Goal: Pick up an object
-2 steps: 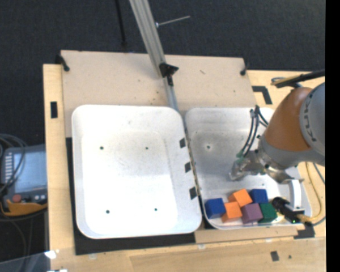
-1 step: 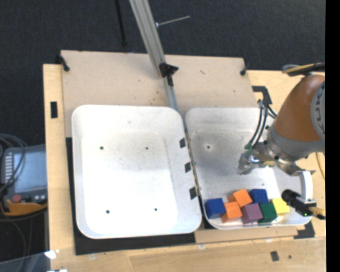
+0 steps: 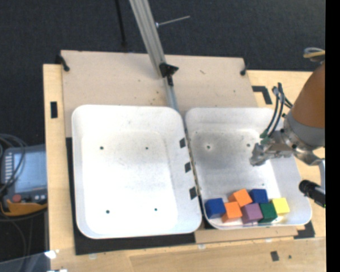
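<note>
7 small blocks [image 3: 246,206] sit packed together in the near corner of the right bin [image 3: 226,129], below the gripper [image 3: 259,154] and well apart from it. They are 2 blue, 2 orange, 1 purple, 1 green and 1 yellow. The gripper hangs over the bare middle of that bin with nothing held in it, and how far its fingers are spread cannot be told from here. The blocks look hard, light and smooth, so they should not bend or break. Because they touch each other, the easy one to grab is likely the yellow block [image 3: 281,205] at the end, pinched on 2 flat sides. No words or labels can be read on any block.
</note>
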Controlling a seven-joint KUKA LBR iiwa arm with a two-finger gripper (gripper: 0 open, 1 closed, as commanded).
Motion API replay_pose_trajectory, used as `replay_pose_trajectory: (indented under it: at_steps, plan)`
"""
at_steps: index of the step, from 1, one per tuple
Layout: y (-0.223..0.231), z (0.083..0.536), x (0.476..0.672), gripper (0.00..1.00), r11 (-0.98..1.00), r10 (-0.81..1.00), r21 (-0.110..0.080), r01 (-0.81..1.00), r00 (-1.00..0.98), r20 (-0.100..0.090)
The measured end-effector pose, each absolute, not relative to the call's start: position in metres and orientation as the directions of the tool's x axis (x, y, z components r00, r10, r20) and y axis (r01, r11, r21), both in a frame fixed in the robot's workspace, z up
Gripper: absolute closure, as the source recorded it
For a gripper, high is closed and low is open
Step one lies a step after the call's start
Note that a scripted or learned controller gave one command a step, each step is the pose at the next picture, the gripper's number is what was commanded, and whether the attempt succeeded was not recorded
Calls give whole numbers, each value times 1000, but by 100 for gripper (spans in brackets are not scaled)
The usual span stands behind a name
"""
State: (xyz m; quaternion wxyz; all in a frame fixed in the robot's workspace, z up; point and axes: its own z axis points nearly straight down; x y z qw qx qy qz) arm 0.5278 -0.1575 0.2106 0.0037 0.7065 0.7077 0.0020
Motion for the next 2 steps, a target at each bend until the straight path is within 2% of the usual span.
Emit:
replay_pose_trajectory:
  at_steps: [1,2]
  plan:
    - [-158,253,530,100,4,1000,7,1000,-4,-2]
    - [-99,245,540,100,7,1000,1,1000,-7,1]
